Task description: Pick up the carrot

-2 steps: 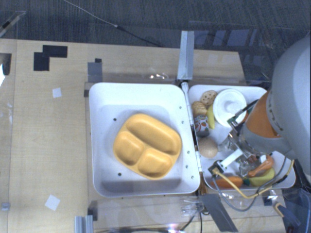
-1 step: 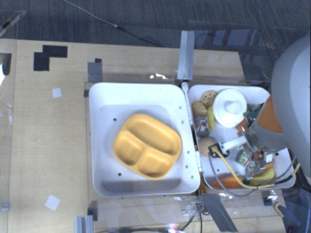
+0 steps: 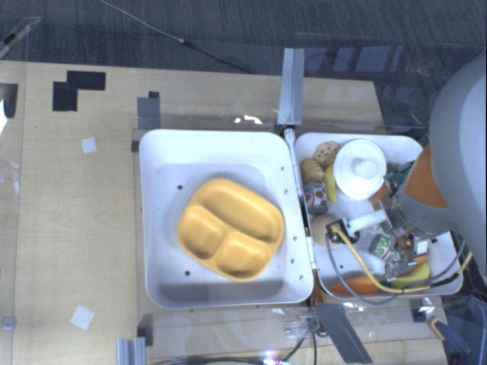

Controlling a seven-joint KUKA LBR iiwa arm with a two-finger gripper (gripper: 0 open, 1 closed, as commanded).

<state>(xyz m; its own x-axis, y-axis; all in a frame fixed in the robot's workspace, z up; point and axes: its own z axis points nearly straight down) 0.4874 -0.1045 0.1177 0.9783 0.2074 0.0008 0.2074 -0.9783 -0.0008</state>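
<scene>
From the overhead camera, you are looking down on a wooden bench (image 3: 68, 226) that carries two shallow white bins side by side.

The left bin (image 3: 163, 166) holds a yellow divided tray (image 3: 230, 226), lying at a slant near the bin's middle, with three compartments that you can make out.

The right bin (image 3: 323, 280) is crowded. Along its far edge, near the wall it shares with the left bin, sits a cookie (image 3: 326, 152), and just below that a brownish, roundish item against the shared wall. A white round lid or cup (image 3: 359, 168) lies next to them, toward the bin's middle.

The arm (image 3: 456, 143) comes in over the bin's right side, its orange band (image 3: 423, 179) showing above the wrist. The gripper (image 3: 392, 251) hangs low over the bin's near half, wrapped in yellow cable and wiring. You cannot tell from this angle whether it is released or clenched, and you see no item held in it.

The carrot (image 3: 358, 285) lies flat along the near edge of the right bin, an orange strip just left of the gripper's tip and partly crossed by the yellow cable. A banana (image 3: 415, 272) lies close beside it, toward the bin's near right corner, under the wiring.
</scene>
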